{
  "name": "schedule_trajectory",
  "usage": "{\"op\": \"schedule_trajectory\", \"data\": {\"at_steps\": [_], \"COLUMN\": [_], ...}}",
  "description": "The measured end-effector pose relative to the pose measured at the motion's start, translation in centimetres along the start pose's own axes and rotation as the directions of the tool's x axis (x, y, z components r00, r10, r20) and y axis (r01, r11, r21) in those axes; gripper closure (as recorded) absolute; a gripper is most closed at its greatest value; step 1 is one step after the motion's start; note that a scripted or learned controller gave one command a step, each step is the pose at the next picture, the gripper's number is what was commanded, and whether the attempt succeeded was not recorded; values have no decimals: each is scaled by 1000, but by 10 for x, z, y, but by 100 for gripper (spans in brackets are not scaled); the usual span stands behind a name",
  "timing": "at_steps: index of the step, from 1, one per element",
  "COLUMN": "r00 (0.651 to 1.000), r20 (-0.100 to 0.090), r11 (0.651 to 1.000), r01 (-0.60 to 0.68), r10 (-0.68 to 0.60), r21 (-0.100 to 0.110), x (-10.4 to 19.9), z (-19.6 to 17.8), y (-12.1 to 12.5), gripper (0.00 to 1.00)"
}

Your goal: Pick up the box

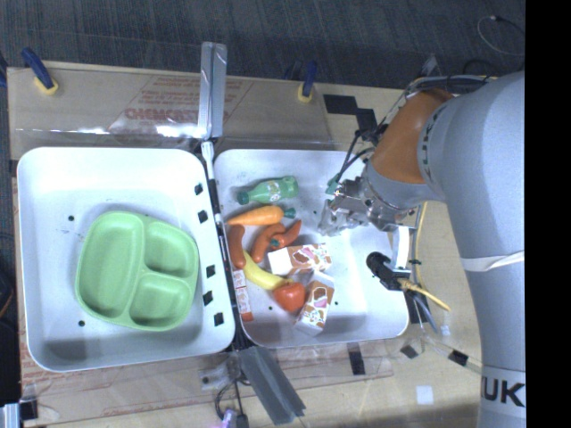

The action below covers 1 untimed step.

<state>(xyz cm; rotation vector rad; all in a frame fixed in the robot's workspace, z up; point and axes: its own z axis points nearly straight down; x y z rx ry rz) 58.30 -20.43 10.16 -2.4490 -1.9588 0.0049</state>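
We are looking down at a slant on a tabletop (107,96) covered in brown cardboard, carrying two shallow white plastic bins side by side. The left bin (45,185) is holding a smooth, pale green plate (136,269) with rounded corners, moulded into three compartments. The right bin (357,315) is holding a heap of toy food near its left wall: a green plastic bottle (268,189) lying on its side, an orange carrot (255,216) tapering to a point, a curved yellow banana (260,275), a round red tomato (289,296) and some reddish sausage-like shapes (235,244). Two small printed cartons are lying among them. One box (309,258) is resting flat near the middle of the bin, just right of the sausages; a second box (317,307) is sitting below it, touching the tomato, close to the bin's front wall.

We are seeing the grey, smooth-shelled arm (473,150), with its orange band, reaching in from the right. Its metallic hand (343,210) is hanging over the right bin, near the upper box and not touching it; we cannot tell how wide it is set
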Motion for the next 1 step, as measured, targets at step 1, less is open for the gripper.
{"op": "schedule_trajectory", "data": {"at_steps": [1], "r00": [1000], "r20": [0], "r11": [1000], "r01": [0], "r10": [0], "r21": [0], "x": [0], "z": [0], "y": [0], "gripper": [0]}}
